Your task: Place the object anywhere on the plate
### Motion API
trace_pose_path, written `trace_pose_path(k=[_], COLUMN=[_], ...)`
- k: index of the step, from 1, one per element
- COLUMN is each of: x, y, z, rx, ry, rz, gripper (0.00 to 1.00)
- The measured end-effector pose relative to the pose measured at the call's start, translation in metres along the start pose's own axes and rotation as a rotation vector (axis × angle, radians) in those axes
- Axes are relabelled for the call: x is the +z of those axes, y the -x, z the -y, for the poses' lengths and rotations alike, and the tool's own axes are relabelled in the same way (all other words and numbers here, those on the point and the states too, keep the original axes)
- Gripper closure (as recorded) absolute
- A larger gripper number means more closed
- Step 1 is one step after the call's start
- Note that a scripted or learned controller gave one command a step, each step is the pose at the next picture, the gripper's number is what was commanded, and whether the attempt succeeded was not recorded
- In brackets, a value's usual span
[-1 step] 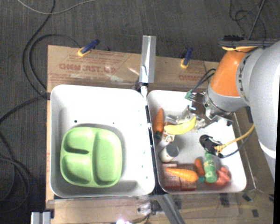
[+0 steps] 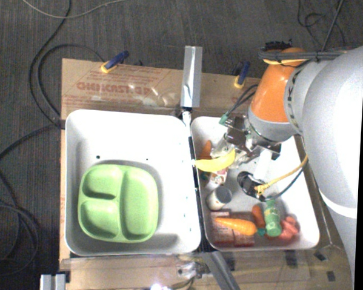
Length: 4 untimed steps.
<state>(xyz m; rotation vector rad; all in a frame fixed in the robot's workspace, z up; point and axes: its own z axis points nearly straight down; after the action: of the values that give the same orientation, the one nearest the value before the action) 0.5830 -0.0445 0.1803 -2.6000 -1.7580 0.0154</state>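
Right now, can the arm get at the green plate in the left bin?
Probably yes. The green plate lies open in the left bin with nothing over it, and the gripper hangs over the right bin next door by a yellow banana-like toy, so the way across looks free.

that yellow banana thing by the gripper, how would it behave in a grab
The banana looks like a smooth, glossy toy, so probably light and somewhat slippery. Its curved, tapered shape may let it twist between the gripper fingers. It seems stiff, not floppy.
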Motion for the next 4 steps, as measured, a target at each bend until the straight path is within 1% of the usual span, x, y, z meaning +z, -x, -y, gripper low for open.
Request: trace_pose_path(k=[1,2,3,4], x=[0.0,-0.04,0.0,-0.118], y=[-0.054,-0.07,-0.069,-0.082], z=[0.058,0.121,0.136,0.141], rx=[-0.016,-0.05,-0.265,-0.102], ry=[0.0,0.0,0.0,0.004], rz=[-0.001,-0.001,-0.002,0.001], gripper=[1.0,1.0,1.0,1.0])
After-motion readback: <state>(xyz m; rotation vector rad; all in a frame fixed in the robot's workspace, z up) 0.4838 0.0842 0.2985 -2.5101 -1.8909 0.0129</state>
